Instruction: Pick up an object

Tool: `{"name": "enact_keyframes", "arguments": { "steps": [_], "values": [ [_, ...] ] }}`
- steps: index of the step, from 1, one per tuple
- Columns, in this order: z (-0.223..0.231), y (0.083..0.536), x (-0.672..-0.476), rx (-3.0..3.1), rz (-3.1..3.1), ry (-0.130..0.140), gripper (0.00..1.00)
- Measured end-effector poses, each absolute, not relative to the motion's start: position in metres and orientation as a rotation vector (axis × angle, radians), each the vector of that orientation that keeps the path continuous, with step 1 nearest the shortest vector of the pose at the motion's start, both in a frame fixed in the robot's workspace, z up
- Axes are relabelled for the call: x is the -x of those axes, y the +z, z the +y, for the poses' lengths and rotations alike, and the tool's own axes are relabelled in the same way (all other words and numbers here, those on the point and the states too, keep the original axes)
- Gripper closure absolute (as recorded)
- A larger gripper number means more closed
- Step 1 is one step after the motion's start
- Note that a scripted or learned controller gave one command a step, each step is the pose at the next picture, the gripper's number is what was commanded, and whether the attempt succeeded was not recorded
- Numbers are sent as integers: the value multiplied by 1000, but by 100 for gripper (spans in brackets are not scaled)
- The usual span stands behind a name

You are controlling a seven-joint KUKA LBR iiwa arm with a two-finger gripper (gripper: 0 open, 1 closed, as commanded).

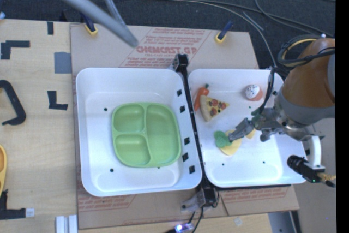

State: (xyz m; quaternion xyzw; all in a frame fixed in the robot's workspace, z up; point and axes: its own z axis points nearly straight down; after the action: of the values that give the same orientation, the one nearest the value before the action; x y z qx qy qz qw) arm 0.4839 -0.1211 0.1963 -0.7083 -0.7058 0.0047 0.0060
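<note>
Whether the jaws are spread or closed can't really be told here; the gripper (238, 132) is seen as a dark blur low in the right bin (256, 172), right beside a green-and-yellow toy (226, 142), and nothing is clearly caught in it. A pizza slice toy (212, 107) is found a bit above that, with a small carrot (203, 90) just beside it near the divider. A little round white and orange piece (252, 91) is parked toward the bin's upper right corner. In the left bin (95, 172), a green divided plate (146, 134) is laid flat in the middle.
</note>
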Motion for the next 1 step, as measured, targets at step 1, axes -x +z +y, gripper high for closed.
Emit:
{"name": "enact_keyframes", "arguments": {
  "steps": [1],
  "values": [
    [-121, 202, -487, 2220, -2221, 2, 0]
  ]
}}
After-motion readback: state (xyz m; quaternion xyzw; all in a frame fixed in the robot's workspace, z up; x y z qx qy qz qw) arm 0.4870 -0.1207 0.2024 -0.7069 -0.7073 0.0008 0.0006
